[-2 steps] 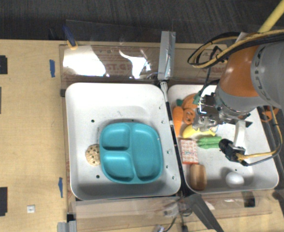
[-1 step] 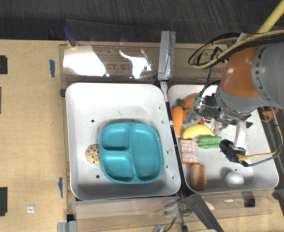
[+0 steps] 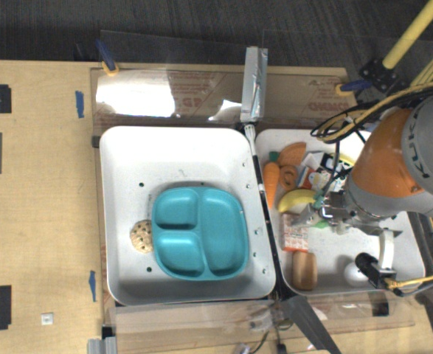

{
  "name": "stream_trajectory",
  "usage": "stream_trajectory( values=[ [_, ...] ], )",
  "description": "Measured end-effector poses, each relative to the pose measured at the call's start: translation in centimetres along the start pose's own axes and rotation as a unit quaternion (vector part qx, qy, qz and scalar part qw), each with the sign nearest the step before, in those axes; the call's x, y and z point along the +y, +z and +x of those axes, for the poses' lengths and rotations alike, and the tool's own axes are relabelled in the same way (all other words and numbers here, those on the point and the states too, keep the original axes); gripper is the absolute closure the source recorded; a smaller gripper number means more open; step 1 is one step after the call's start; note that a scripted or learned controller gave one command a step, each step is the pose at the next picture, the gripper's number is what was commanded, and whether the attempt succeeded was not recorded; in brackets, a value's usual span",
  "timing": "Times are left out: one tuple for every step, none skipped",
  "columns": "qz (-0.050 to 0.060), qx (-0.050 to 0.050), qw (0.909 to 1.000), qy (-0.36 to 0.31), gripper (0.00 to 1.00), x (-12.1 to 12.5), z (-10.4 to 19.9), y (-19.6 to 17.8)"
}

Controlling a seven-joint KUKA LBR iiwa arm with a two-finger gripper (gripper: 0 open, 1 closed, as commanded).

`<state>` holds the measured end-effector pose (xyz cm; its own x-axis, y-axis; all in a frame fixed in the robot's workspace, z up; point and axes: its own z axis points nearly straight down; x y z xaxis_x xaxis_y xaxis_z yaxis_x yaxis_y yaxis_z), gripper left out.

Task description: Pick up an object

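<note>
Two white bins side by side on the bench; left bin [image 3: 120, 153] holds a teal divided tray [image 3: 200, 231] w/ three compartments, sitting low-centre in the bin; a speckled cookie-like item [image 3: 141, 235] lies just beside the tray's left edge, touching or nearly so.

Right bin [image 3: 408, 260] has the pickable clutter; an orange carrot [image 3: 271, 184] lies along the left wall, lengthwise; an orange-brown rounded piece [image 3: 293, 154] sits above it near the top-left corner; a yellow banana [image 3: 296, 200] lies just right of the carrot; a red-and-white packet [image 3: 295, 236] sits below the banana; a brown bread-like roll [image 3: 303, 269] is at the bin's lower left, upright-ish, below the packet.

Arm [image 3: 408, 161] comes in from the right, orange band over the bin's upper right; gripper [image 3: 327, 206] is down near the banana's right end, amid small colourful bits too blurred to name; finger gap is hidden by the wrist body, so can't tell how it's set; nothing visibly held.
</note>
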<state>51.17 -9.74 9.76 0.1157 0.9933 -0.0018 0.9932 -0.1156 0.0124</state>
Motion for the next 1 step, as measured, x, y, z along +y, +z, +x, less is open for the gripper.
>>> stream_trajectory(
  values=[
    [-0.001,0.001,0.9987,-0.051,0.0,5.56,-0.62,0.59]
  ],
)
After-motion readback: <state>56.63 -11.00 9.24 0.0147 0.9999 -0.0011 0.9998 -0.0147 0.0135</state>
